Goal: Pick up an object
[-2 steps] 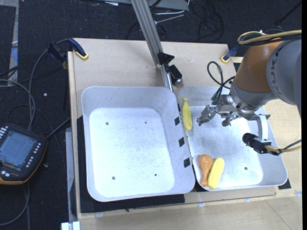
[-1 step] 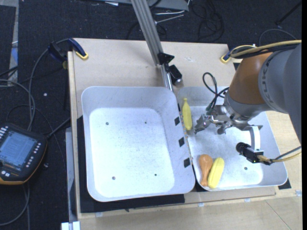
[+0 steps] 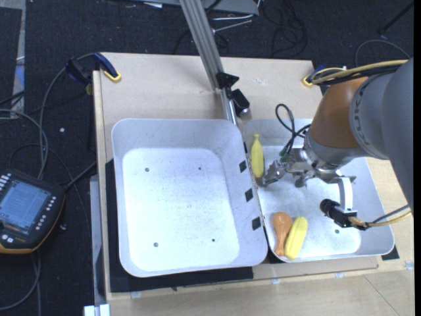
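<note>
right bin (image 3: 368, 242): smooth white, rounded | yellow oblong (image 3: 256, 157), orange piece (image 3: 281, 224) | jaws (image 3: 271, 175): cannot tell

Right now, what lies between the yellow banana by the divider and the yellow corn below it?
In the camera view, bare white bin floor separates banana from corn.

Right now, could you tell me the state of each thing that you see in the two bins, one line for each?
Long yellow banana-shaped toy: lying flat by the right bin's left wall.
Orange pear-shaped toy: lying flat, touching the corn.
Yellow corn-shaped toy: lying flat at the front.
Pincer: low in the right white bin, beside the banana.
</note>
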Motion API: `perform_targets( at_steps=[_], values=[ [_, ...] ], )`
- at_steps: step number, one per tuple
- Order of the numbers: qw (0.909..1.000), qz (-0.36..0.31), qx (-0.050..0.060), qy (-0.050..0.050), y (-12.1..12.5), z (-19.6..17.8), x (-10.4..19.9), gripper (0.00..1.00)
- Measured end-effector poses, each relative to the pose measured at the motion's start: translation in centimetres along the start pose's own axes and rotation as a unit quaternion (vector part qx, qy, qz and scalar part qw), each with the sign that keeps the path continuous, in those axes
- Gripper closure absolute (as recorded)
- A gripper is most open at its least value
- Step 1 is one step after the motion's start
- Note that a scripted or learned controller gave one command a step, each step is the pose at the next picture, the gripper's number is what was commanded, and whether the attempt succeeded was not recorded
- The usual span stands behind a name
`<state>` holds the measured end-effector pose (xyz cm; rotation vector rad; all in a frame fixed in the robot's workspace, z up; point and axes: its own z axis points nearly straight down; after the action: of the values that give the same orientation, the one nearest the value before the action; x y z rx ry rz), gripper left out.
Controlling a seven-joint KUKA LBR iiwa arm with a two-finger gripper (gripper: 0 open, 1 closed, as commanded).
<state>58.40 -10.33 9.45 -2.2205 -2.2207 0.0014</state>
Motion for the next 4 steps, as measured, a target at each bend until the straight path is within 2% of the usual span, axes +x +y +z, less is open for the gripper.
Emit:
perform_targets(
  at_steps=[1,3,4],
  values=[
    [1.0000,0.000,-0.001,0.000,0.0,-1.1,0.0,1.00],
    [1.0000,0.000,-0.003,0.000,-0.6,-11.0,-0.4,1.00],
    [1.0000,-0.002,-0.001,0.001,-0.3,-10.8,5.5,1.00]
  ],
)
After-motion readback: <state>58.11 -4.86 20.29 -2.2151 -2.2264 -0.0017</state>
